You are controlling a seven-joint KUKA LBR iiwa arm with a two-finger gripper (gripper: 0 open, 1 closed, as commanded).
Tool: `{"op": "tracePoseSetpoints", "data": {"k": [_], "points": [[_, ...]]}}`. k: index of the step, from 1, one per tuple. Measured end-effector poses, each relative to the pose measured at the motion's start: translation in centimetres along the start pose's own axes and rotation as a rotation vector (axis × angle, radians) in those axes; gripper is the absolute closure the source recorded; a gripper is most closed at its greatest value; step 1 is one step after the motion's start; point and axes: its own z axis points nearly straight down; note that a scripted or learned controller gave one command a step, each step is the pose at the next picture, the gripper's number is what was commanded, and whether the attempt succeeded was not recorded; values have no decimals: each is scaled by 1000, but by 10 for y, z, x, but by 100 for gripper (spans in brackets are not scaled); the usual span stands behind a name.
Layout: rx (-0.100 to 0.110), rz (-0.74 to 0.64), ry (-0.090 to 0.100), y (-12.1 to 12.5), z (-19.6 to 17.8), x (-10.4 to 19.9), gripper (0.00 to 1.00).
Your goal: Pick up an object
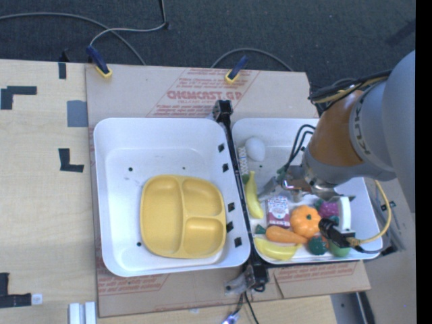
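The right bin (pixel 270 135) holds several toy foods: a white egg (pixel 256 148), a yellow banana (pixel 254 198), a small red-and-white packet (pixel 278 211), an orange pumpkin (pixel 306 221), a carrot (pixel 285 235), a second banana (pixel 275 250), a purple piece (pixel 329 209) and green pieces (pixel 317 246). My gripper (pixel 291 183) is low in this bin, just above the packet and left of the purple piece. The wrist covers its fingers.
The left bin (pixel 115 147) contains a yellow divided plate (pixel 182 216). A black divider clip (pixel 222 110) sits where the bins meet. Yellow cable (pixel 385 214) loops by the right bin's right wall. Cardboard lies beneath both bins.
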Motion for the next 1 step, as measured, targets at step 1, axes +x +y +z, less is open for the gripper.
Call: {"op": "tracePoseSetpoints", "data": {"k": [1], "points": [[-6, 1, -5, 66, 7, 0, 0]]}}
